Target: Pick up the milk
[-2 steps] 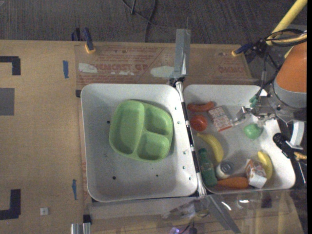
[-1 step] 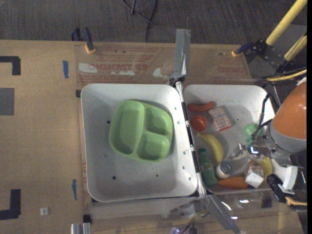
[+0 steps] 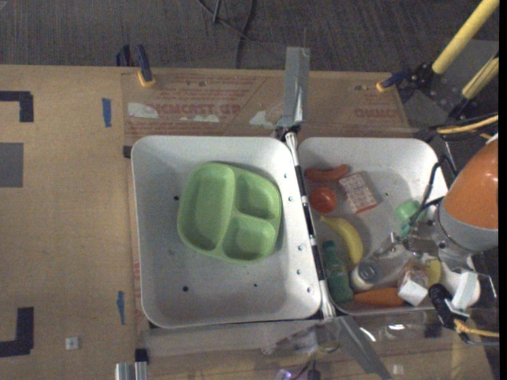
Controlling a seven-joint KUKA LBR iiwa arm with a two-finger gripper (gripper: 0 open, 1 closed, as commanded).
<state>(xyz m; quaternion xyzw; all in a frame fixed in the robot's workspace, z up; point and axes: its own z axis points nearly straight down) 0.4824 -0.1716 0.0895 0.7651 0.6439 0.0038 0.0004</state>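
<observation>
White and boxy, the small carton I take for the milk [image 3: 413, 291] lies near the front right corner of the right bin [image 3: 380, 150], just beside the carrot [image 3: 380, 297] and close under the grey wrist of the arm [image 3: 467, 228]. A pale can [image 3: 367, 275] lies just to its left, with the banana [image 3: 346, 237] and a green bottle [image 3: 333, 269] beyond that. The tool [image 3: 394, 248] is low among these things, nearer the can than the carton; whether it is released or clenched I cannot tell, and nothing is seen held in it. The step in hand looks like the approach, with the pick not yet made. The next move calls for bringing the tool over the carton and clear of the can and carrot before closing. On the same table, the left bin [image 3: 158, 212] bears a green divided plate [image 3: 230, 210].
</observation>
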